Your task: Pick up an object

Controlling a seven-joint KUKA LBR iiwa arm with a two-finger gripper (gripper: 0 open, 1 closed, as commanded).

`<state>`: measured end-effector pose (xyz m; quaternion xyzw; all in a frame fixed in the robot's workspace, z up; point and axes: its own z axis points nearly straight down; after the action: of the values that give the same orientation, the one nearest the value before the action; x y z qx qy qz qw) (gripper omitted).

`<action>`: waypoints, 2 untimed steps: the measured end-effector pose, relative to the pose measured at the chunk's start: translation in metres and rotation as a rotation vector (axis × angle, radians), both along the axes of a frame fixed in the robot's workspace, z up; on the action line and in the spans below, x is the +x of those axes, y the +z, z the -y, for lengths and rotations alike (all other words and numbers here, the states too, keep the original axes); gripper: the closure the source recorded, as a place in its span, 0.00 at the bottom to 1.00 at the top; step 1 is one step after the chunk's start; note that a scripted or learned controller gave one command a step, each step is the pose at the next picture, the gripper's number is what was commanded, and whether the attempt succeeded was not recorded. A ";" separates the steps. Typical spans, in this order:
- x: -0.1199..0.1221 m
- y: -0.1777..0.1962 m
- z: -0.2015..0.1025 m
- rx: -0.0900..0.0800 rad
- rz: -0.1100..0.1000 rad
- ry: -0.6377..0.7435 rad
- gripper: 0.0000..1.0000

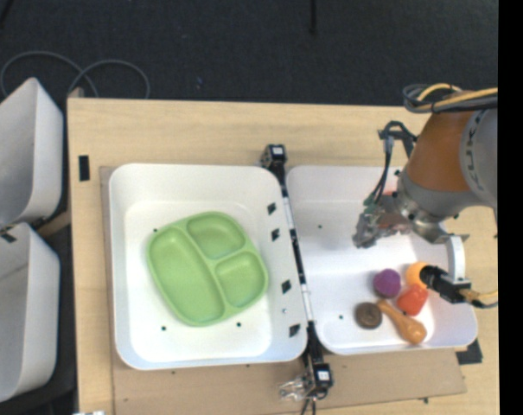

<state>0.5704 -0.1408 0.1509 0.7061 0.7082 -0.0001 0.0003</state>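
My gripper hangs over the upper middle of the right bin, with nothing visible between its fingers. Below it, toward the bin's front right, lie a purple ball, a red-orange piece, a brown round piece and an orange-tan spoon-shaped toy. An orange bit sits just right of the purple ball. The gripper stands apart from all of them, roughly a hand's width above the purple ball in the view.
A green divided plate lies in the left bin. A black-clipped divider runs between the bins. The arm's orange band comes in from the right.
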 end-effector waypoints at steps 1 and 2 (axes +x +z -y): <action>0.007 0.041 0.000 0.000 0.000 0.000 1.00; 0.018 0.096 -0.002 -0.001 0.002 0.001 1.00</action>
<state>0.5884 -0.1392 0.2469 0.7057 0.7085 0.0002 0.0013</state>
